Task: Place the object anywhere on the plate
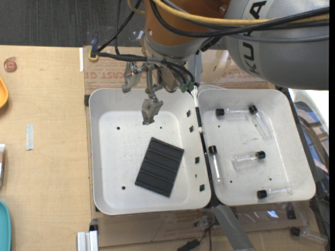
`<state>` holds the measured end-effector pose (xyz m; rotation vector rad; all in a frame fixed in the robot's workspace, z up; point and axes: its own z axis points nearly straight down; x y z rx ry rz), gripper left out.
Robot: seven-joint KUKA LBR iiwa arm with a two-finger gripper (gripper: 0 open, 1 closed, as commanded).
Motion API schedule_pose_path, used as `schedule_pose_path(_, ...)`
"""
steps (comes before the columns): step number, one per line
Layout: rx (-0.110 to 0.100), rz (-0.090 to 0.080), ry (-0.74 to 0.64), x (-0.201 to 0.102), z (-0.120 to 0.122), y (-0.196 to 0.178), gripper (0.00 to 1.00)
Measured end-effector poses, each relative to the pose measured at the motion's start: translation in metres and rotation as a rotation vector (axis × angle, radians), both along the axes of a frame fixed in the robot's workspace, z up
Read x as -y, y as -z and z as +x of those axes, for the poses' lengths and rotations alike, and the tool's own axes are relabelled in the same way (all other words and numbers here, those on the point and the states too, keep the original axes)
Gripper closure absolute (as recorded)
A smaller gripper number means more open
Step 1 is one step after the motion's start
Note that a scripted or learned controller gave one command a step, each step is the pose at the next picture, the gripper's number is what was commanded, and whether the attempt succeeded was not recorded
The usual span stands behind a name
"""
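1. From my remote seat I see the arm (251,14) filling the top of the camera view, its orange band above the wrist, cables looped around it.
2. The tool (151,111) hangs over the upper middle of the left bin (99,140), its tip above the bin floor. I cannot tell whether it is apart or together; the tip reads as one grey piece from this angle, and I see nothing clamped in it.
3. The plate (159,166), a dark ribbed rectangle, lies flat and tilted in the left bin, below the tool and a little right of it, apart from the tip.
4. In the right bin (298,140) I count several clear tubes with black caps (259,122): two near the top, one in the middle, one at the lower edge, and one along the left wall.
5. The two bins sit side by side, touching along a black-clipped seam.
6. The tabletop (47,140) to the left is pale wood, with a small grey strip (29,138) lying on it.
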<state>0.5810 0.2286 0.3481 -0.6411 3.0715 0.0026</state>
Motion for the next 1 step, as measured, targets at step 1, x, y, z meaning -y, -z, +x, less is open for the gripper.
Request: schedule_pose_path(1, 0.002, 0.000, -0.613, 0.0004, 0.0587, -0.0469, 0.00)
